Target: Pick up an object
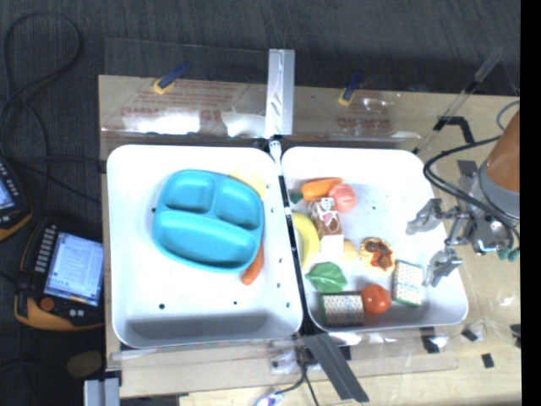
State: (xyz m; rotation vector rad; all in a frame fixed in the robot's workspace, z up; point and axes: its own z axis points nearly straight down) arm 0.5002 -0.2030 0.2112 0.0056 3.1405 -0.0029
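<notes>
My gripper [432, 244] hangs over the right edge of the right bin [397, 166], open, with nothing between its fingers [422, 220]. Just below and left of it lies a small green-and-white box [407, 282]. A brown and yellow pastry-like piece [377, 253] lies to the gripper's left. Further left in this bin are a carrot [319, 188], a pink ball [342, 198], a brown-and-white carton [328, 219], a banana [306, 236], a green leaf [325, 275], a tomato [377, 299] and a grey mesh block [341, 308].
The left bin [135, 311] holds a blue divided plate [210, 218] with an orange carrot [252, 270] at its lower right edge. A handheld device [63, 273] lies left of the bench. Cables [452, 155] loop near the arm.
</notes>
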